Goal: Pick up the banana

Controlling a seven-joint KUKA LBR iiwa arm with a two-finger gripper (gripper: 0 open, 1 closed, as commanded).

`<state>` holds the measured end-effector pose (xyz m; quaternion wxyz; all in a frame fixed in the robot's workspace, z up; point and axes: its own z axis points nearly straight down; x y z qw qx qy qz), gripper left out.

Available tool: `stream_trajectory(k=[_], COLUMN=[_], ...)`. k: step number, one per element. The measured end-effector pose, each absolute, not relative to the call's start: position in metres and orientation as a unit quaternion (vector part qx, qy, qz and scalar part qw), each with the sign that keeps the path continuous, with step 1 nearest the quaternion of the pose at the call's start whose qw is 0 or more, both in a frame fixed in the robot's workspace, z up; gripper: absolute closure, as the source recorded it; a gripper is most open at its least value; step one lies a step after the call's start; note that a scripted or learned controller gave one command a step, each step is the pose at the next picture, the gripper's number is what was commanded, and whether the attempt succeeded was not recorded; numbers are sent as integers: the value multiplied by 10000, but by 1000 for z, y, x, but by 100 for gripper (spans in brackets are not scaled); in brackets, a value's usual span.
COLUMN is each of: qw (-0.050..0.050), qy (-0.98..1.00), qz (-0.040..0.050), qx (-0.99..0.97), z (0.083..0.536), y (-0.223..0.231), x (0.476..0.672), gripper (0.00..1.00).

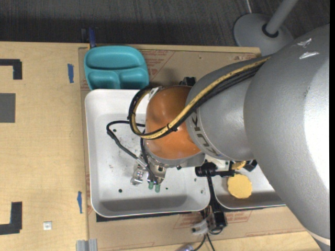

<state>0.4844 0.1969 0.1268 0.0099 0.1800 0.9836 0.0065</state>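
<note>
My gripper (146, 179) hangs low over the middle of the left white bin (99, 140), close to its floor. The grey arm with its orange band (167, 124) covers the bin's right half and most of the right bin (256, 200). A round yellow object (239, 186) lies at the front left of the right bin, with a small yellow piece (239, 165) just behind it under the arm. I cannot tell whether either of them is the banana. I see nothing held at the gripper.
A teal divided tray (116, 67) stands just behind the left bin. Black cables (118, 135) loop from the wrist over the left bin's floor. The cardboard-coloured bench (42, 140) stretches to the left, marked with black and blue tape.
</note>
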Motion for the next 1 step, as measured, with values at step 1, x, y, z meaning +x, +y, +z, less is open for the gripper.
stream_trajectory(k=[1], qw=[116], qy=[9835], qz=[80], qx=[1806], z=[137], y=[198], x=[485], gripper=[100])
